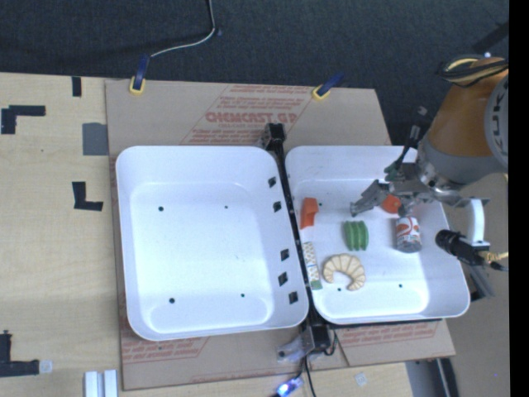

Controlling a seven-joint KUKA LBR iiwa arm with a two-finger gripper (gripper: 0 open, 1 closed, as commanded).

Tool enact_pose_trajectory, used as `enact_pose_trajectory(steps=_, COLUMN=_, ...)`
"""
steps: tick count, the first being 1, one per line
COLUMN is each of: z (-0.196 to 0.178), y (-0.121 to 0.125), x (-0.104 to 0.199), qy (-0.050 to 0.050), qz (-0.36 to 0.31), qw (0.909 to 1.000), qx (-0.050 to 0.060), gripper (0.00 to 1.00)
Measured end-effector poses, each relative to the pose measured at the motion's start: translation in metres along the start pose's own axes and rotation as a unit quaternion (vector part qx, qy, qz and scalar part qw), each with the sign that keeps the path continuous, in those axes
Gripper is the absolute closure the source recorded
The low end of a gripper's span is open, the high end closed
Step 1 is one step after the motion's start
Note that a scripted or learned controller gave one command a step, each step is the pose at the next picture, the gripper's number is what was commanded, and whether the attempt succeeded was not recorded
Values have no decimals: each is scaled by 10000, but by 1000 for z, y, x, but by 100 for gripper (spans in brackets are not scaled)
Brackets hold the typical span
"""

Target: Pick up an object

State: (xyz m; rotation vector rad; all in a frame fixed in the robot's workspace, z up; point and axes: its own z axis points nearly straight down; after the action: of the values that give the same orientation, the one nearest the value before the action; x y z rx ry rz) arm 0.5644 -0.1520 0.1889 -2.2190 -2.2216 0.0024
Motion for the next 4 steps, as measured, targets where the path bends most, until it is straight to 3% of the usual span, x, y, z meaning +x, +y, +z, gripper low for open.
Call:
enact_pose_trajectory(steps=1, z=90, y=-10, x=20, qy=16, qz=0, qw=10000, qx=50, gripper=0)
enact_pose_trajectory(steps=2, z=76, y=-7, x=19, qy=4, qz=2, qw=10000, qx=7, gripper=100)
enact_pose_trajectory(steps=3, z=0, y=-29, x=87, qy=12, qz=-31, qw=10000, qx=-29, gripper=100)
enact_pose_trajectory(steps=4, z=-34, y=-70, x=14, qy=-20, qz=38, qw=10000, qx=-14, gripper=100)
